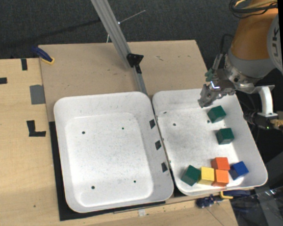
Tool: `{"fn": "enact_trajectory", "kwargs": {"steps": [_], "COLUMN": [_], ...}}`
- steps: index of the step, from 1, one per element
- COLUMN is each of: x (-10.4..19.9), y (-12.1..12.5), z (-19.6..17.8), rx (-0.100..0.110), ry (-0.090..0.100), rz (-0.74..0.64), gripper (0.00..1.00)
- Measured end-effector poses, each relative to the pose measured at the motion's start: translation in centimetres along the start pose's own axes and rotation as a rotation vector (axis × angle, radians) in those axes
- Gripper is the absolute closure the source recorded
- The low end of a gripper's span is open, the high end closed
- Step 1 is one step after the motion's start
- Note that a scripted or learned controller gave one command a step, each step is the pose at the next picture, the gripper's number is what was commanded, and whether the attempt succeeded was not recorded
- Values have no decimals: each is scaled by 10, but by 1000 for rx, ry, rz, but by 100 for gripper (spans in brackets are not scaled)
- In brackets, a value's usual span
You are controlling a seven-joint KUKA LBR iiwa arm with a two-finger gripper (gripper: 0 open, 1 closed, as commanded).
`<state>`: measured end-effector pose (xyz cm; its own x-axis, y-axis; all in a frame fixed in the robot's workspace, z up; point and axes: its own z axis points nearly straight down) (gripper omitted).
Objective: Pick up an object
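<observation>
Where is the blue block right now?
The blue block sits in the right bin, in its near right corner in the camera view, just right of the orange blocks and the yellow block.

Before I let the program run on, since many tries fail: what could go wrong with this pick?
1. The gripper hangs up and left of the nearest green block, so a straight descent would likely miss it.
2. That block lies near the right bin's far wall; the fingers might catch the rim.
3. The other blocks, yellow and orange among them, sit packed together, so a grasp there may nudge neighbours.
</observation>
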<state>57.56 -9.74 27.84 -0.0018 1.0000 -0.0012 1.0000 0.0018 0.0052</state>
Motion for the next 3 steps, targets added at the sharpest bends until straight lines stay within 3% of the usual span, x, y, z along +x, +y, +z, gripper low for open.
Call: {"fn": "enact_trajectory", "kwargs": {"steps": [3], "x": [157], "y": [-11], "z": [42], "rx": [10], "ry": [2], "rz": [-4], "gripper": [100]}}
